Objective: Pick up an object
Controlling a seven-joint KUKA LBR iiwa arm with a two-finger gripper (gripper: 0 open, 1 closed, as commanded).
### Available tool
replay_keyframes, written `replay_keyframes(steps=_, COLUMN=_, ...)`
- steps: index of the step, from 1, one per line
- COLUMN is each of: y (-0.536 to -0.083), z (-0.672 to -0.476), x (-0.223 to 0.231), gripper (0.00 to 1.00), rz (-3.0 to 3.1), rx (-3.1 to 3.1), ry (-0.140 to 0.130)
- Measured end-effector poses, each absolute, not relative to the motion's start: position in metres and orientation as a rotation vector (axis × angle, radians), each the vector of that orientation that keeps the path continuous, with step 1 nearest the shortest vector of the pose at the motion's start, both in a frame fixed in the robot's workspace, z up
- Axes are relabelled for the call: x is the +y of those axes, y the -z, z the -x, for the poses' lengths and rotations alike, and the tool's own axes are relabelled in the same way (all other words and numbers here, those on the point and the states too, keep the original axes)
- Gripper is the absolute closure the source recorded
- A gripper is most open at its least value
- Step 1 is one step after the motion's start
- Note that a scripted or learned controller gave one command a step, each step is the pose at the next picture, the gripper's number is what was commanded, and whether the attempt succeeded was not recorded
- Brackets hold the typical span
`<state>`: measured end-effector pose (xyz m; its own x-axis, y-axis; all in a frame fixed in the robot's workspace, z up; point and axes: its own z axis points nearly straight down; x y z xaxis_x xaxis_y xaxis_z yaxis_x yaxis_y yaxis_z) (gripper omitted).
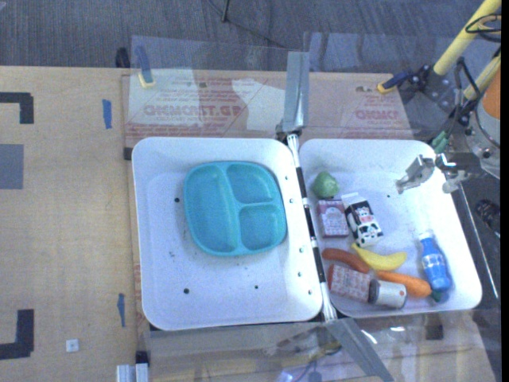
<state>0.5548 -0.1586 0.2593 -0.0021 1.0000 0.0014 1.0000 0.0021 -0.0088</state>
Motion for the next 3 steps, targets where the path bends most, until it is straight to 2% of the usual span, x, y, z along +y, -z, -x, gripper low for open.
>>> replay_keyframes(steps=1, y=-0.150, z=-0.554, x=-0.115, gripper=0.00, rz=1.865, rx=-2.517, ry=-0.005)
replay_keyframes(steps=2, y=-0.101, z=-0.572, x=-0.121, gripper=0.00, rz=1.606, rx=-2.694, ry=0.001)
replay_keyframes(steps=3, y=-0.108, z=-0.573, x=-0.124, gripper=1.00, rz=1.615, rx=-2.691, ry=0.003)
